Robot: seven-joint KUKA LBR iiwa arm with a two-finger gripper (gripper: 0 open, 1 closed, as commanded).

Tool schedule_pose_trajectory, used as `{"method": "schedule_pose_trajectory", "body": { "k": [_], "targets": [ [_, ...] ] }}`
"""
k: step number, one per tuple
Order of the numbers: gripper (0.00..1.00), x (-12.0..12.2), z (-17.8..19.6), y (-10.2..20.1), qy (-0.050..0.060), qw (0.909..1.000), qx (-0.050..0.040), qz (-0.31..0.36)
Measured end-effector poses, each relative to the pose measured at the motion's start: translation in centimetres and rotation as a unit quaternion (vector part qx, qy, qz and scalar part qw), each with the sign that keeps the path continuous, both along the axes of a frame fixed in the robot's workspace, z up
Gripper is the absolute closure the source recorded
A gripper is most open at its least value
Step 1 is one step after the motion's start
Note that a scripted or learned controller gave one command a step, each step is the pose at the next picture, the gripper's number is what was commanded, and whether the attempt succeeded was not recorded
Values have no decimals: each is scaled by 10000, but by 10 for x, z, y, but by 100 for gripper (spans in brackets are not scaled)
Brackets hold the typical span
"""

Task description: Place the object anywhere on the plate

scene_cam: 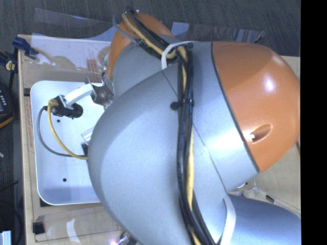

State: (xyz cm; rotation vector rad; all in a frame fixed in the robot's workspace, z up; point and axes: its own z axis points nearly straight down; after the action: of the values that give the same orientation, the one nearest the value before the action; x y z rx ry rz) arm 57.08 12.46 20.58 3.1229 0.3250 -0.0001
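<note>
**A:** What sits closest to the camera?

**B:** The arm [153,162]. Its broad grey link rises from the lower right and crosses most of the view. It has an orange cap [255,101] on its right side and a black cable bundle [183,111] strapped along it.

**A:** And lower down?

**B:** The arm narrows to the orange band [125,37], then turns down to the pincer [100,92], which hangs over the white bin [46,190].

**A:** Is the pincer wide or narrow?

**B:** I cannot tell; the arm's bulk covers much of it.

**A:** Where is the object, or the plate?

**B:** I cannot tell. To the view's left of the pincer and below it, the bin floor shows white with two tiny dark specks [65,179]. To the right of the pincer, the arm covers the bin. The wooden desk [56,223] frames the bin.
</note>
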Motion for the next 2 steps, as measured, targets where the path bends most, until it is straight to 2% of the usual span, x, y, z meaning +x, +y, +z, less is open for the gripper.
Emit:
{"method": "schedule_pose_trajectory", "body": {
  "k": [1,2],
  "targets": [
    [100,24,46,-5,34,9748,20,2230],
    [100,68,35,-9,20,9251,24,3797]
  ]
}}
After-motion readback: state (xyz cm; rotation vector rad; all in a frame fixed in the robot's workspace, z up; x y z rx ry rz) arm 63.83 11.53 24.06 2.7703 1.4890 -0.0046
